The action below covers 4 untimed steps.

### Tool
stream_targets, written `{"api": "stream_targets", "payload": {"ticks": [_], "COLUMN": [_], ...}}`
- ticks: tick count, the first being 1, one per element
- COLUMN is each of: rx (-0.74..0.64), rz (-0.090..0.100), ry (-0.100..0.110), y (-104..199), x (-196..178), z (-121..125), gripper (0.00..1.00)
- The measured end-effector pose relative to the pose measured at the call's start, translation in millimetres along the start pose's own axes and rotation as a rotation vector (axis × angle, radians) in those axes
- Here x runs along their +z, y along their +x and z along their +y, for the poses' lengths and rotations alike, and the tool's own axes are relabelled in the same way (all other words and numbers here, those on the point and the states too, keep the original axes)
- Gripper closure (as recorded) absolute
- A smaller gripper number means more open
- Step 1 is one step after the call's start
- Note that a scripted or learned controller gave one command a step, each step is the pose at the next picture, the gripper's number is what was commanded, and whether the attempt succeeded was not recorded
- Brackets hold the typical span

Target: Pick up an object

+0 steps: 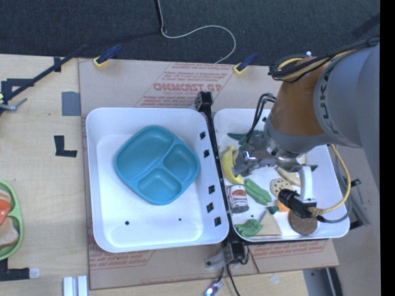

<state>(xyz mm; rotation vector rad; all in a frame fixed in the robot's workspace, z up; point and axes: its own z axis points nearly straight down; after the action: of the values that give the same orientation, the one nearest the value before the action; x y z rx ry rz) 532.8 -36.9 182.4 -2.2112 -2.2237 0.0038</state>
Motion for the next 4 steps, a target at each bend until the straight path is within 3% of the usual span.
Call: {"api": "stream_targets", "payload": {"ticks": [1, 2, 3, 4], "rx": [0.003, 0.0, 0.001, 0.002], "rz": [-0.001, -0.001, -0.001, -0.003], "ry": [-0.008, 0.002, -0.016, -0.005], "y": [17, 70, 80, 118], "x": [-86, -38, -166, -175], "z": [-51, -50, -49, -50], "gripper": [1.0, 1.0, 1.0, 1.0]}}
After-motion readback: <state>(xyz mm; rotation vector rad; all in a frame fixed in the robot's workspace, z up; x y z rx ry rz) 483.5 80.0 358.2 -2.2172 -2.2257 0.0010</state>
